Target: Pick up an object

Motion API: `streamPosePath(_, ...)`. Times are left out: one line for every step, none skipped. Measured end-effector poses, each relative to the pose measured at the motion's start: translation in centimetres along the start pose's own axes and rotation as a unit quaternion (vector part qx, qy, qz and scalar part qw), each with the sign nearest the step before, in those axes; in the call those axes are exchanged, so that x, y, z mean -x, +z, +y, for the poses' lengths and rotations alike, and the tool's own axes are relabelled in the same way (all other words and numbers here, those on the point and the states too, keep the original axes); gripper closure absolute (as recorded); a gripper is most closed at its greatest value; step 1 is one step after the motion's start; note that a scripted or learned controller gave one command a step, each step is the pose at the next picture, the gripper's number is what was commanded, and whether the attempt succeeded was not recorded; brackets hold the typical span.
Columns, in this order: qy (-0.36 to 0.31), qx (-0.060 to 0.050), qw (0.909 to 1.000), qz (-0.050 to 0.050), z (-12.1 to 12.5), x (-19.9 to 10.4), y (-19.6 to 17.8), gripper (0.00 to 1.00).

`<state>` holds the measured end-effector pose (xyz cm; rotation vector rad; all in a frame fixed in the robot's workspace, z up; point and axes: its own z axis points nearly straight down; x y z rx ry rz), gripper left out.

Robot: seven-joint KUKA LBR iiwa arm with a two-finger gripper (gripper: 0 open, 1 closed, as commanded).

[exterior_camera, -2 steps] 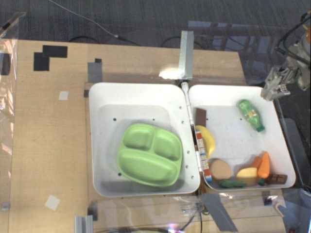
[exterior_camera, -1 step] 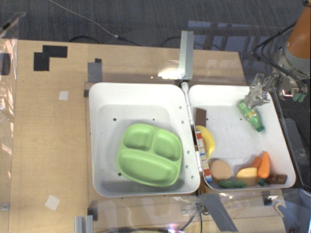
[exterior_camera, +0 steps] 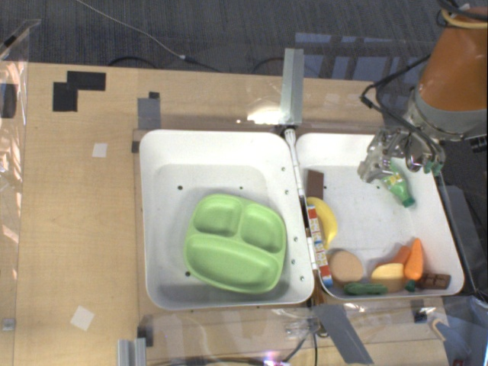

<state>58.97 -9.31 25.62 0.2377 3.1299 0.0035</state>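
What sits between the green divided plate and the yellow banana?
In the camera view, only the two bins' adjoining white rims separate the green divided plate from the yellow banana.

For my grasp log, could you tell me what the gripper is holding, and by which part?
It cannot be told. The gripper hangs over the right bin beside a green bottle, but no object visibly sits between its fingers.

Arm [exterior_camera: 457,67]: broad orange band forming the rounded upper section, grey ring directly beneath it. Black cables [exterior_camera: 389,82] loop out from the grey ring, on the side of the claw toward the bins' divider. Gripper [exterior_camera: 396,158]: bare silvery metal assembly below the grey ring, small shiny fittings and bracket-like parts visible, details too small to resolve.
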Motion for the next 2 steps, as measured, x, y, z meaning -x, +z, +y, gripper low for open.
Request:
streamPosePath(0.039, -0.001, 0.9992, -0.003, -0.6, 5.0, -3.2, 1.0)
streamPosePath(0.08, 0.0, 0.9968, -0.002, 1.9, 6.0, -3.7, 1.0)
